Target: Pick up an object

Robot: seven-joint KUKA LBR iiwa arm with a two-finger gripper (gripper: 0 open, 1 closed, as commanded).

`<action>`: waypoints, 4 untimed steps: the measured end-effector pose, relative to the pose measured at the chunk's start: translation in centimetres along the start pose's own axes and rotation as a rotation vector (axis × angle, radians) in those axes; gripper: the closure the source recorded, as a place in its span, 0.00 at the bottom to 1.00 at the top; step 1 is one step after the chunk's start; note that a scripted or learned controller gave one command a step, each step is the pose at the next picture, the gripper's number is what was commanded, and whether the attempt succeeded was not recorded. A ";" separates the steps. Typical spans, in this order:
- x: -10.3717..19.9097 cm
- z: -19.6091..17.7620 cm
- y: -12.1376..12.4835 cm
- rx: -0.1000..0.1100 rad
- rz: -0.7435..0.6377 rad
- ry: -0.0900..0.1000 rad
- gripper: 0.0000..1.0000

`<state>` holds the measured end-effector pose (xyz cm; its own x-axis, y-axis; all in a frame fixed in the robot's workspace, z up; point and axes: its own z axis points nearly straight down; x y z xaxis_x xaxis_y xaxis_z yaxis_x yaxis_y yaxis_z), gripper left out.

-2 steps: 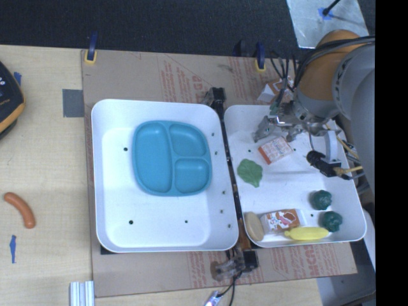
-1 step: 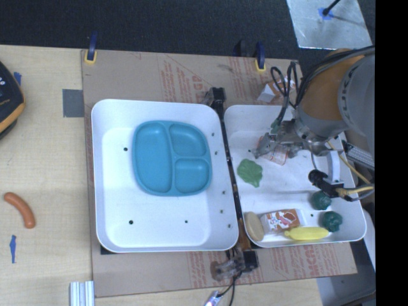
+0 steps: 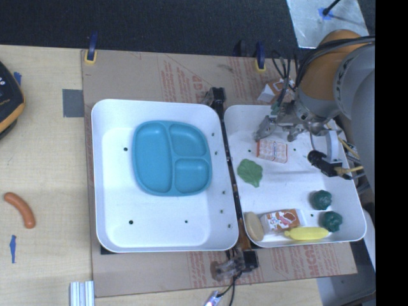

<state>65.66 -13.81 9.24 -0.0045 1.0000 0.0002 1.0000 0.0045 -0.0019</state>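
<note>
two shallow white bins sit side by side on the surface, on a brown cardboard sheet clamped at the frame's top edge, prob so nothing slides while the arm works. left bin (image 3: pixel 105 171) carries just a blue divided plate (image 3: pixel 172 157), lying flat near its middle. right bin (image 3: pixel 299 193) has all the pickable stuff, so that's where the arm reaches in from the right of the frame.

the gripper (image 3: pixel 278 125) hangs over the upper part of the right bin, right at the top edge of a small red-and-white packet (image 3: pixel 272 150). whether it's open, closed or gripping anything i can't tell (metal bits blur together at this angle), and nothing visibly sits in it. my guess is the packet is the target, since it's the item nearest the gripper, but that's a judgement.

other candidates: a green leafy toy (image 3: pixel 250 172) just below-left of the packet, near the bin's left wall; two dark green round things (image 3: pixel 326 210) at lower right, close together; and along the bottom wall a tan oval piece (image 3: pixel 254 226), a second red-and-white packet (image 3: pixel 282 220) and a yellow banana (image 3: pixel 308 234), packed tight and touching. that crowding makes the bottom row a harder grab; the upper packet lies apart w/ free space round it, so easier, tho flat.

off the bins, a toy sausage (image 3: pixel 20 210) lies on the bare surface at far left, out of play.
</note>
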 end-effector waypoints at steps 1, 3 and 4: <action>-2.2 0.1 -17.7 0.003 0.000 0.000 0.00; -0.1 -7.6 -0.1 0.001 0.001 0.000 0.00; 0.3 0.1 -0.1 0.003 -0.002 0.000 0.00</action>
<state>65.56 -13.55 9.10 -0.0061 1.0000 -0.0002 1.0000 0.0061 -0.0052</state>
